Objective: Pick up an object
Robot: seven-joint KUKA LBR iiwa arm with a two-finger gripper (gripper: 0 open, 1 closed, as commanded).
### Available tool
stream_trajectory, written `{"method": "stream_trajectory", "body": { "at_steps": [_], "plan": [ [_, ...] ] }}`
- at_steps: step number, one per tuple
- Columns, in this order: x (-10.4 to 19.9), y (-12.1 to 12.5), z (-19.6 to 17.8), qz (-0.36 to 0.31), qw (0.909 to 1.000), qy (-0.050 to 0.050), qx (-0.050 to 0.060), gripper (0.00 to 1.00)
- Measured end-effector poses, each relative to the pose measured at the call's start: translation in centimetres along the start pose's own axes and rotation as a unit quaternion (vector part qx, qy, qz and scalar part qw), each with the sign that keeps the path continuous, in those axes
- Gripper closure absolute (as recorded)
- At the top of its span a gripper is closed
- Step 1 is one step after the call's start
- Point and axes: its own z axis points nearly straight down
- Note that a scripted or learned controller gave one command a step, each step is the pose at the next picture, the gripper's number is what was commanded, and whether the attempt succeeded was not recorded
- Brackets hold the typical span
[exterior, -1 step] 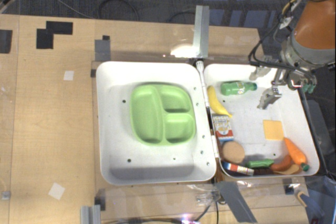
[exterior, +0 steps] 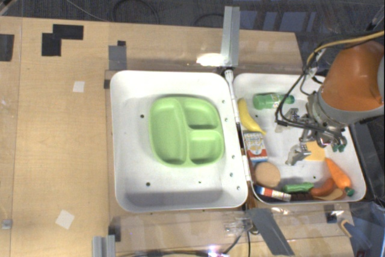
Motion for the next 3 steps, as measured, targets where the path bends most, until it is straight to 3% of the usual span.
{"method": "stream_trajectory", "body": {
  "at_steps": [1, 2, 3],
  "plan": [
    [-5.9, 3.7, 3.6, -0.055, 0.9984, -0.009, 0.002, 0.0],
    [-0.5, 3.6, 3.5, -0.027, 0.9996, -0.01, 0.002, 0.0],
    [-1.7, 3.0, 3.5, -0.128, 0.9918, -0.009, 0.003, 0.0]
  ]
}}
